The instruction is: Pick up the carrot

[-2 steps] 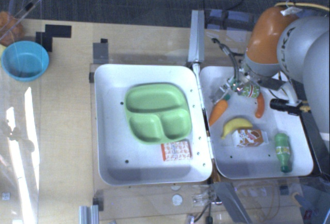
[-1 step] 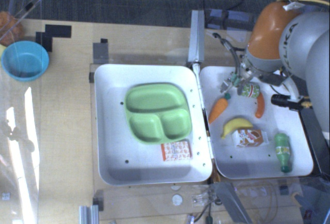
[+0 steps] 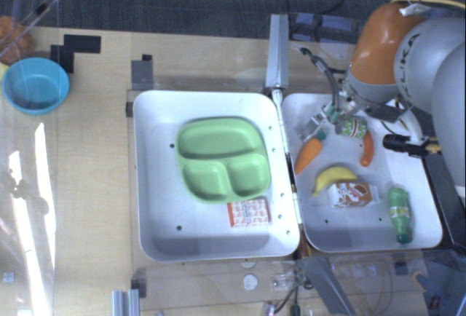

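From above, the small orange carrot with a green top (image 3: 309,152) lies free at the left side of the right white bin (image 3: 429,231), while the metal two-finger gripper (image 3: 325,120) hovers just above its leafy end, grasping nothing.

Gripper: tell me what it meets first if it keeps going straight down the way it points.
Probably the carrot. The gripper points down and leftward, its tip beside the carrot's green top in the right bin. Depth is unclear, so it might hit the bin floor first.
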You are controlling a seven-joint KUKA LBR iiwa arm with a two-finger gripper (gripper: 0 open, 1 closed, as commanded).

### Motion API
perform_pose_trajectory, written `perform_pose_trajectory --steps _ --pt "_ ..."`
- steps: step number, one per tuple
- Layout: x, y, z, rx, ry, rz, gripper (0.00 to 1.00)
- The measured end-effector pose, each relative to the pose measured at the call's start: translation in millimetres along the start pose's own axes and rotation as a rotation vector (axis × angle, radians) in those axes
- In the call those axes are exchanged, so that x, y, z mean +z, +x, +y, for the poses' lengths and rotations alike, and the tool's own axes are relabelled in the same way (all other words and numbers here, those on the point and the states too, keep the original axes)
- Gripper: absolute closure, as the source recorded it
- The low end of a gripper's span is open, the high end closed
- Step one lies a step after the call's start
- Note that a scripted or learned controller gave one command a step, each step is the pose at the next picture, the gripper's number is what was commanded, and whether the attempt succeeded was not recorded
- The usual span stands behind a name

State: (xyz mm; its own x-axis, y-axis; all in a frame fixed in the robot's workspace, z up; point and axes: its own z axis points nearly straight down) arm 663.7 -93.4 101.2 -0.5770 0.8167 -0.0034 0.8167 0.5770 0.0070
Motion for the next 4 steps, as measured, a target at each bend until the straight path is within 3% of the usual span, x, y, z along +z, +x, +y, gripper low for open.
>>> perform_pose_trajectory --steps 1,2,3,4 --pt "15 -8 -7 -0.275 0.028 0.026 0.0" --pt "11 48 -53 -0.211 -0.001 -0.002 0.0" --pt "-2 48 -49 -0.212 -0.009 -0.007 1.0" --pt "12 21 -39 0.355 -0.002 -0.003 1.0"
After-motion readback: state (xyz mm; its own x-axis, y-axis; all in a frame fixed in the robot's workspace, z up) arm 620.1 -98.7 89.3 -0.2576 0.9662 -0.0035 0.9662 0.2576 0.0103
